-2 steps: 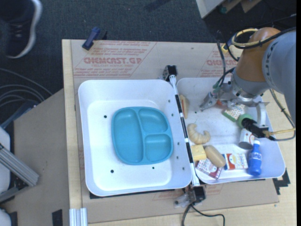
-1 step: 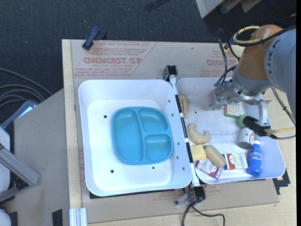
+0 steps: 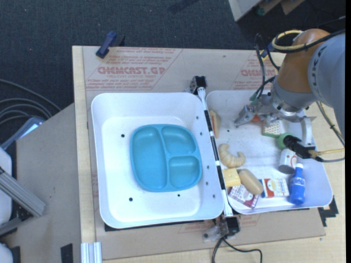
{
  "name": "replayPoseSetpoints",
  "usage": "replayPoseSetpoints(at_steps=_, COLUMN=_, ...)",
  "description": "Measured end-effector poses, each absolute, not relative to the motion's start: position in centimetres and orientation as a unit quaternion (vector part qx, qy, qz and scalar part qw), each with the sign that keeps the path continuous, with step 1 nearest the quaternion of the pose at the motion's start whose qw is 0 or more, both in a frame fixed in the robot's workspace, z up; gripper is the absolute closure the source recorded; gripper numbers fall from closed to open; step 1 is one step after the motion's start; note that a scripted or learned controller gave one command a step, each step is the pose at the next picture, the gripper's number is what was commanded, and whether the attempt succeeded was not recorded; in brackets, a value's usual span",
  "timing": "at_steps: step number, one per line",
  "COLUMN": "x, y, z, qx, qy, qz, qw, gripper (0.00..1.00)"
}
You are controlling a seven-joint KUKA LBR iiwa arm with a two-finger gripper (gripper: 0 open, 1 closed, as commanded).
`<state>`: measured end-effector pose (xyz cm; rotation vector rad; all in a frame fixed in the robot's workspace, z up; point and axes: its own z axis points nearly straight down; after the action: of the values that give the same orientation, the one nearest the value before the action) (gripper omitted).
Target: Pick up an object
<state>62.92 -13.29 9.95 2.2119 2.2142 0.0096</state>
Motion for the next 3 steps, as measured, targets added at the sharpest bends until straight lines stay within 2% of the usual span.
replayPoseSetpoints(at_steps=1, x=63.0, y=-13.3, z=11.0, qx=0.707, qy=0.708, qz=0.0037, qw=0.007, gripper=1.0)
replayPoseSetpoints(at_steps=2, x=63.0, y=-13.3, z=11.0, qx=0.707, qy=0.707, qz=0.0036, qw=0.007, gripper=0.0)
replayPoseSetpoints(at_steps=3, x=67.0, y=-16.3, z=9.0, qx=0.706, qy=0.708, qz=0.0028, qw=0.005, gripper=0.0)
